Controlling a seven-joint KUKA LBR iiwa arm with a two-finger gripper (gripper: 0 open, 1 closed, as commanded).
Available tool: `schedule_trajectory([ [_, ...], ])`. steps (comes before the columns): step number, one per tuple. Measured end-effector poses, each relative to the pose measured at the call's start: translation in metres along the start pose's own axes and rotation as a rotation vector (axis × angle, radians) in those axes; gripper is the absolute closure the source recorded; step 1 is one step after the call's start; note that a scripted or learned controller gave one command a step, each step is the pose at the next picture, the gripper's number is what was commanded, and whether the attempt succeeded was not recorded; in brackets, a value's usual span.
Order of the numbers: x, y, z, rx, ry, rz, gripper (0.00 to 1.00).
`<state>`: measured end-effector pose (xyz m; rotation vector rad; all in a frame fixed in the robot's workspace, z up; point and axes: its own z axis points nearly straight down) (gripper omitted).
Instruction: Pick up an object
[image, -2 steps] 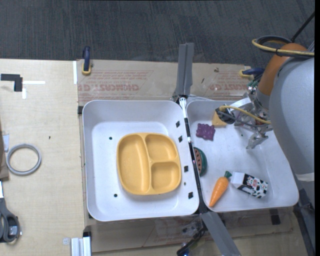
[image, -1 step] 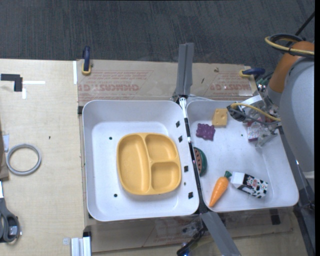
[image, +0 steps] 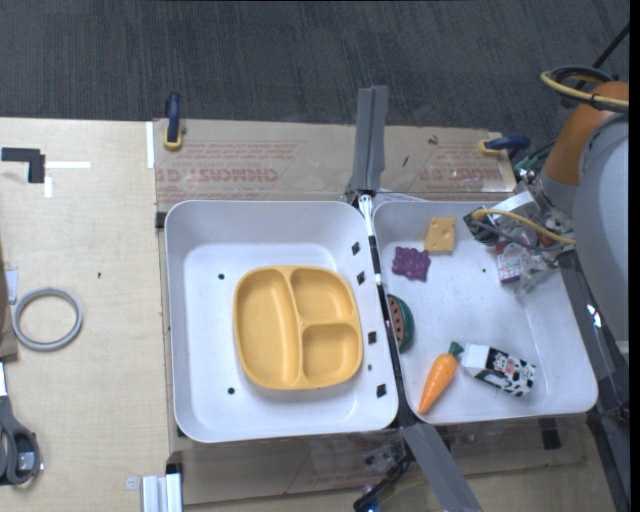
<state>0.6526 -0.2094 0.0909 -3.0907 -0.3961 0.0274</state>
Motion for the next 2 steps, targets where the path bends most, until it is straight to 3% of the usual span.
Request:
schedule_trajectory([
  [1, -0.0029, -0.0027, -0.0083, 0.013, -0.017, -0.004, 1.00],
  [2, -0.0002, -0.0010, -0.0091, 0.001, -0.004, -0.005, 0.00],
])
